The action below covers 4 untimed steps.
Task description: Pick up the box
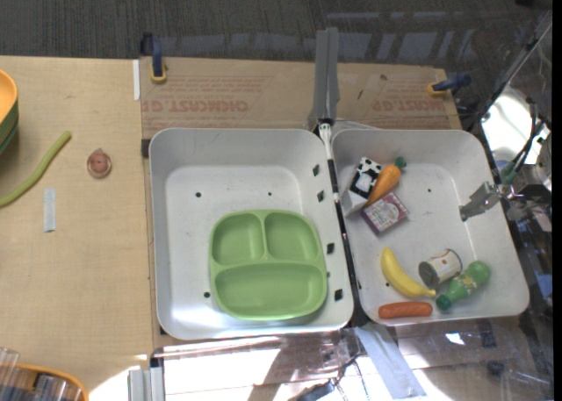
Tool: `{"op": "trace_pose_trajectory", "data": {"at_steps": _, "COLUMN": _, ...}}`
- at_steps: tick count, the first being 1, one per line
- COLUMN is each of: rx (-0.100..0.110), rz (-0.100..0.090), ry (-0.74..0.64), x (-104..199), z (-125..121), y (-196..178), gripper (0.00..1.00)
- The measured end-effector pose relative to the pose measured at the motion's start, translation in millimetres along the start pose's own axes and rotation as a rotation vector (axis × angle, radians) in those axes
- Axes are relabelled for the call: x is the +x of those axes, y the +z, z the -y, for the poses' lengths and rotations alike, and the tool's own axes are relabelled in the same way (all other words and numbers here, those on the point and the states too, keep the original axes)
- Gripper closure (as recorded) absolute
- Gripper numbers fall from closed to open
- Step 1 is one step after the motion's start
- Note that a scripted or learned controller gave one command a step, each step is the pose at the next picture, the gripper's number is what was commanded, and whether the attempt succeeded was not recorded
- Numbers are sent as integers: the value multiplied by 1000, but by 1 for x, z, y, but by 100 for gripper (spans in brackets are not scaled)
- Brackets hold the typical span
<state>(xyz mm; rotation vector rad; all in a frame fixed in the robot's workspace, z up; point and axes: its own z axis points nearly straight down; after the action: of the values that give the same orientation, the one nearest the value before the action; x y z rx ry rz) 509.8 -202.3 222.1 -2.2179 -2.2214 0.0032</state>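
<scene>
We're looking down on the right bin [492, 162], and there's the box [385, 212], a small purplish carton lying flat and skewed on the bin floor, close to the wall shared with the left bin [162, 215]. A toy carrot [385, 182] lies just above it, its tip reaching the box's upper edge, and a black-and-white item [364, 176] that we can't identify sits beside the carrot.

Over at the right-hand wall of the same bin we see the end effector [477, 202], a grey metal shape poking in over the rim. The box lies to its left, well apart, with bare white floor between them. We cannot tell whether the end effector is open or closed; it is small, partly cut into by clutter at the frame edge, and nothing shows in its grip.

Nearer us in that bin: a banana [401, 275], a small can [440, 265] on its side, a green bottle [463, 282] and a red sausage-like piece [405, 310]. The box's printed face is too blurred to read.

A green divided plate [266, 265] rests in the left bin
</scene>
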Motion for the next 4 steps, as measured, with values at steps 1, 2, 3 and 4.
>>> {"op": "trace_pose_trajectory", "data": {"at_steps": 1, "rx": -1, "rz": 1, "ry": -14, "x": 46, "z": -70, "y": 87, "gripper": 0}}
{"op": "trace_pose_trajectory", "data": {"at_steps": 2, "rx": -11, "rz": 1, "ry": 191, "x": 107, "z": -58, "y": 125, "gripper": 0}}
{"op": "trace_pose_trajectory", "data": {"at_steps": 3, "rx": -16, "rz": 0, "ry": 117, "x": 105, "z": -22, "y": 124, "gripper": 0}}
{"op": "trace_pose_trajectory", "data": {"at_steps": 4, "rx": -16, "rz": 1, "ry": 126, "x": 92, "z": -72, "y": 124, "gripper": 0}}
